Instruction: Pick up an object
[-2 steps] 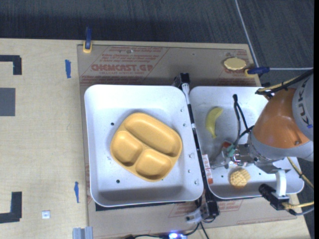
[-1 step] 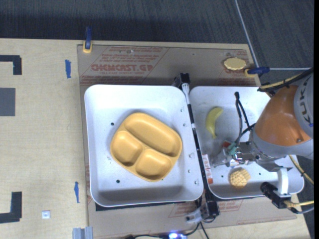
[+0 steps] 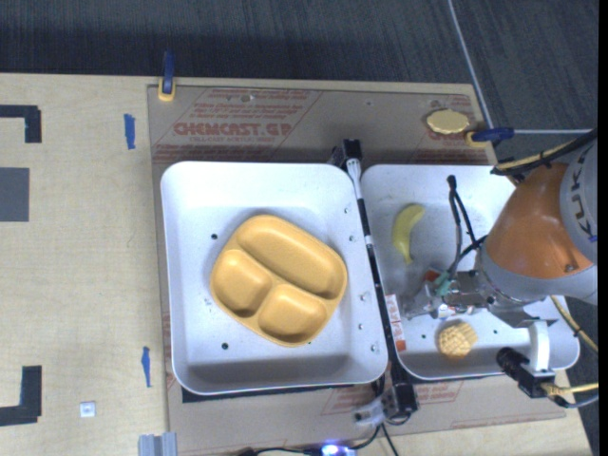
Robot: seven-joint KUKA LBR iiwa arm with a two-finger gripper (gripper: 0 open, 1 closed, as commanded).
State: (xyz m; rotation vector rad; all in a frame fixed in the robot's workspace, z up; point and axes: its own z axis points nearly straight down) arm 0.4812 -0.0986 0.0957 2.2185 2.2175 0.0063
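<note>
My gripper [image 3: 439, 299] hangs low in the right bin [image 3: 418, 354], under the orange band of the arm. A small round tan waffle-like piece [image 3: 457, 338] lies just below and right of the gripper, near the bin's front wall. A yellow banana [image 3: 408, 229] lies in the upper left part of the same bin. Something small and red shows beside the gripper, too small to identify. Whether anything sits between the fingers is hidden by the wrist.
The left bin [image 3: 190, 255] holds a large yellow three-compartment tray [image 3: 276, 279]. A black divider rail [image 3: 369, 255] runs between the bins. A tan disc [image 3: 447, 122] rests on the cardboard behind the right bin. Cables hang over the right bin.
</note>
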